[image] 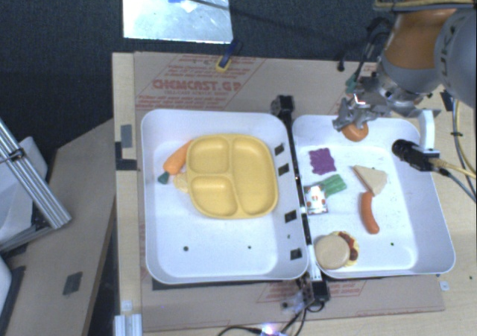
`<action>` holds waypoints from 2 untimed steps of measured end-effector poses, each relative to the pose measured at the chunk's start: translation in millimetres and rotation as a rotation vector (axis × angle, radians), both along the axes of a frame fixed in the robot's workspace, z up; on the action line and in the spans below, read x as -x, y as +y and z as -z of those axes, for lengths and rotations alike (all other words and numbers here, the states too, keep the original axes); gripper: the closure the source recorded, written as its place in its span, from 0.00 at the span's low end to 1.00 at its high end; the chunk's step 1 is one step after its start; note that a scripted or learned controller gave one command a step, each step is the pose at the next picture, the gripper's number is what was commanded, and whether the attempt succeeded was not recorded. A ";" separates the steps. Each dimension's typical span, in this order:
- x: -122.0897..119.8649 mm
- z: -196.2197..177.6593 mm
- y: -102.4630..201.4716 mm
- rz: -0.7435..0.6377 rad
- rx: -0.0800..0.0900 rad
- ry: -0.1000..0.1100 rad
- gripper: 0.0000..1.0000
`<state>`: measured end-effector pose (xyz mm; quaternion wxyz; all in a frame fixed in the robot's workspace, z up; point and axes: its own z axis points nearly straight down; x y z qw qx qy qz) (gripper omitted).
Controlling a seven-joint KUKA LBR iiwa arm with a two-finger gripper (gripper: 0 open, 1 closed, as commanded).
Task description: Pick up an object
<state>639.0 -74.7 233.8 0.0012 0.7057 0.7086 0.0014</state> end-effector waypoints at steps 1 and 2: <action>7.9 17.7 -3.9 0.003 0.001 0.003 1.00; -4.3 11.7 2.1 0.000 0.001 0.000 1.00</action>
